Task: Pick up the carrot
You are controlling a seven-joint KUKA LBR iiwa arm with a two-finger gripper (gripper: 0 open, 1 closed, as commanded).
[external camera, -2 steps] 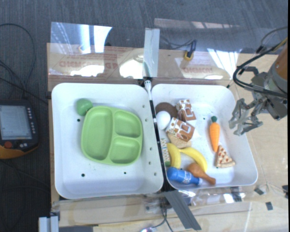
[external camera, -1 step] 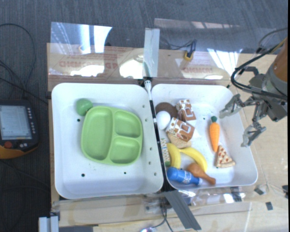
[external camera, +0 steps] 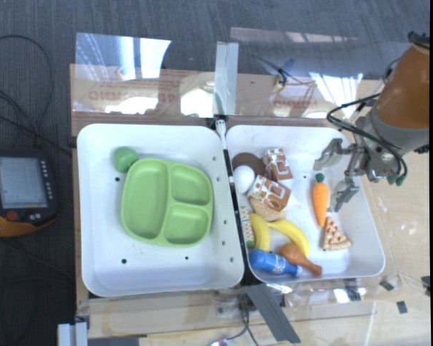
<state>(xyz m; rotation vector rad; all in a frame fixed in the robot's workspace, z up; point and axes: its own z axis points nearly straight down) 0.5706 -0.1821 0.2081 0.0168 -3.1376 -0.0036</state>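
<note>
A: Where is the gripper (external camera: 336,173) standing?

B: Over the right bin (external camera: 366,262), near its far right corner. Its two fingers (external camera: 327,154) are spread apart with nothing between them, one toward the bin's back wall and one nearer the front.

A: And the carrot (external camera: 320,200)?

B: It lies on the bin floor just to the camera-left of the nearer finger, close beside it. Whether they touch, I cannot tell. Its green top points toward the far finger, and the orange body runs away from the gripper toward the front of the bin.

A: What else sits near the tool?

B: A pizza slice (external camera: 335,235) lies just past the carrot's tip, on the front side of the gripper. Further to the camera-left of it are two small toy houses (external camera: 270,189), a white egg (external camera: 243,178), a banana (external camera: 278,231), and at the front a blue bottle (external camera: 272,263) with a chicken drumstick (external camera: 301,257).

A: And the other bin?

B: The left bin (external camera: 101,265), well apart from the gripper, holds a green divided plate (external camera: 167,201) with a green ball (external camera: 126,158) at its far corner.
</note>
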